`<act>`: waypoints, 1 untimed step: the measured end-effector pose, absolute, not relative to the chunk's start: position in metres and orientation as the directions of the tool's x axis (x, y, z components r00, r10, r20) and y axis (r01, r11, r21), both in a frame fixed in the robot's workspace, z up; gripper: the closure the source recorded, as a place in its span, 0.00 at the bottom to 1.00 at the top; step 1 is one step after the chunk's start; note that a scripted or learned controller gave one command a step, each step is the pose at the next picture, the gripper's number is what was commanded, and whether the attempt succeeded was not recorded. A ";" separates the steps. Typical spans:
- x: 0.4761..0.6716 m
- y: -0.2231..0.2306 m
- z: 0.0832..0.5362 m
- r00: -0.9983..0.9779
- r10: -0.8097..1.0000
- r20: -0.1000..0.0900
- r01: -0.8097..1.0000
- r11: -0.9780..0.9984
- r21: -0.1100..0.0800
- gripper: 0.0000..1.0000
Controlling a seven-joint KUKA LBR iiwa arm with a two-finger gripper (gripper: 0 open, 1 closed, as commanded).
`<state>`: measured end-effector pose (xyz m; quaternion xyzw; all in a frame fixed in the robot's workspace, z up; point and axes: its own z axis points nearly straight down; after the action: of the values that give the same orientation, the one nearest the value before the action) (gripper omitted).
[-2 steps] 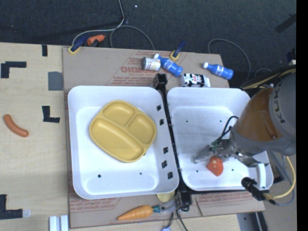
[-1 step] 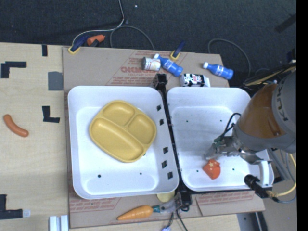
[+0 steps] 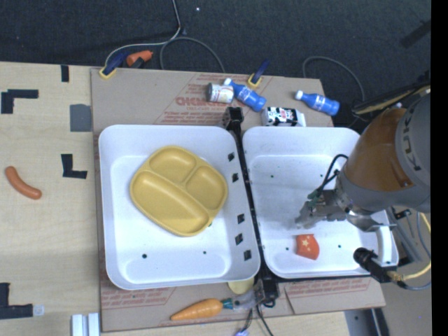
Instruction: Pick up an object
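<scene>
A small red object (image 3: 306,246) lies on the floor of the right bin (image 3: 280,152), near its front wall. My gripper (image 3: 309,215) hangs just above and behind it, over the right bin's middle, at the end of the grey arm with the orange band (image 3: 381,156). A yellow divided plate (image 3: 180,189) rests in the left bin (image 3: 112,187). Nothing shows between the fingers.
Behind the bins lie two small blue bottles (image 3: 249,96) (image 3: 318,103), a white jar (image 3: 220,92) and a black-and-white carton (image 3: 283,116). A toy carrot (image 3: 197,310) lies in front of the bins, and a sausage (image 3: 22,183) on the bench at far left.
</scene>
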<state>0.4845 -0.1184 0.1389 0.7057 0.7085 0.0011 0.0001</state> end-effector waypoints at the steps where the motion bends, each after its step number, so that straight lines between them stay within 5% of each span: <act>1: 0.483 -0.120 0.137 -0.001 1.000 0.001 1.000 0.001 -0.002 0.00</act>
<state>0.4835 -0.1197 0.1366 0.7066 0.7076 -0.0001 -0.0011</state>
